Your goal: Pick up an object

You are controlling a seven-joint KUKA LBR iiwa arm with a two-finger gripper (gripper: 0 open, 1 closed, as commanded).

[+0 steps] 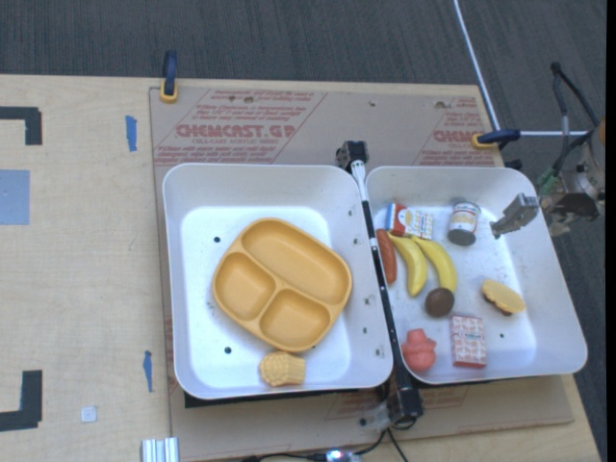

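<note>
The right bin [553, 287] holds several toy foods. These are a red sausage [387, 256], two bananas [424, 263], a small carton [415, 222], a can [463, 222], a brown round fruit [440, 302], a yellow pastry [502, 297], a red fruit [419, 349] and a red-and-white box [469, 341]. My gripper [513, 217] reaches in from the right edge. It hangs over the bin's upper right part, just right of the can and apart from it. Nothing shows in its grasp.
The left bin [192, 258] holds a yellow divided plate [281, 283] and a yellow corn piece [282, 368] at its front edge. A black divider bar [371, 248] runs between the bins. A thin white rod [472, 46] slants across the top right.
</note>
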